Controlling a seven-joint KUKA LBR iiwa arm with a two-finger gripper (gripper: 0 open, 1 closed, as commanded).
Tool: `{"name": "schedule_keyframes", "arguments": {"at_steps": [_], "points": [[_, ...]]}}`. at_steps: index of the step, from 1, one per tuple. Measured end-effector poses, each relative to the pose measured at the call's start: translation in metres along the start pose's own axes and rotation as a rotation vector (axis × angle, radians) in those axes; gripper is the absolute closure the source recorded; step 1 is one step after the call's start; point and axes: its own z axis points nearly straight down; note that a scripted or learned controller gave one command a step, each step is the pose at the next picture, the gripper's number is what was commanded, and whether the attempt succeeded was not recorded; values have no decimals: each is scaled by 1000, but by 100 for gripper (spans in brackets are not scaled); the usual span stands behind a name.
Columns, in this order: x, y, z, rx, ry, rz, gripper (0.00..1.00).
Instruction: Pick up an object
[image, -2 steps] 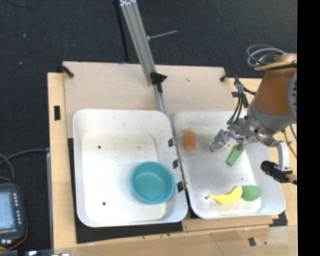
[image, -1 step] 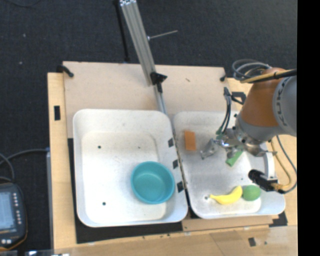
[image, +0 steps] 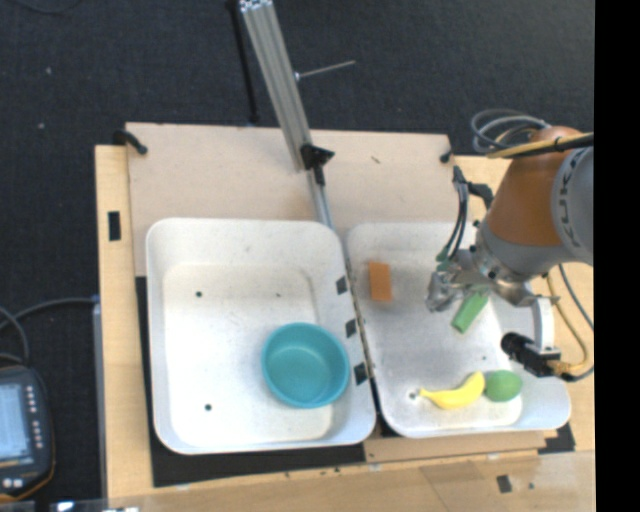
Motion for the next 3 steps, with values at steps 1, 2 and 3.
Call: {"name": "schedule_keyframes", "arguments": {"at_steps": [1,2,3], "points": [[5,0,-46,-3,-1,-13,100],[8,4,-91,-3,-1,-13,100],[7,5,-113,0,0,-14,100]]}}
